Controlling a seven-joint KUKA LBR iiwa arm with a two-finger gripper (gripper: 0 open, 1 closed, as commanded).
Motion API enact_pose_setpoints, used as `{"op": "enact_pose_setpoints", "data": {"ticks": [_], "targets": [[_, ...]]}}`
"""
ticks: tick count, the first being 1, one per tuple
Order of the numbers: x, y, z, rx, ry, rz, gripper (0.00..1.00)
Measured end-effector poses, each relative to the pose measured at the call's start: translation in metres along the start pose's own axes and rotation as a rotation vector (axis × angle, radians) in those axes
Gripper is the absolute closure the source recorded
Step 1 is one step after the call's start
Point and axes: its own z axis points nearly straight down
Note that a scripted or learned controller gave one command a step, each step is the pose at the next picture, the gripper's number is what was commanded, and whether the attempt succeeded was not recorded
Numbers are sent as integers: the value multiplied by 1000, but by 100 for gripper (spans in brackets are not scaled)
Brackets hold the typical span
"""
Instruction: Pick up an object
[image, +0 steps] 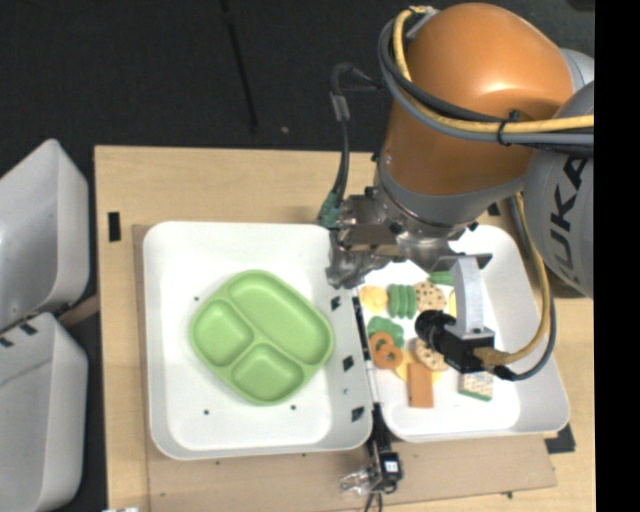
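My gripper (342, 270) hangs over the far left corner of the right bin (535, 400), close to the divider between the two bins, with the big orange wrist above it. Just to its right and nearer the camera lies a cluster of small toy foods: a yellow piece (373, 298), a green ridged piece (402, 300), a spotted cookie (430, 293), an orange ring (385, 346) and an orange-brown block (421, 386). I see nothing held in the gripper.
A green divided plate (262, 336) lies in the middle of the left bin (170, 410). A small green and white item (478, 388) rests near the right bin's front. The arm hides the right bin's far part.
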Motion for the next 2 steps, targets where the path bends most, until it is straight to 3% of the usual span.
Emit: {"op": "enact_pose_setpoints", "data": {"ticks": [1,2], "targets": [[-42,-3,126,9,1,28,100],[-106,-3,-80,-20,3,28,100]]}}
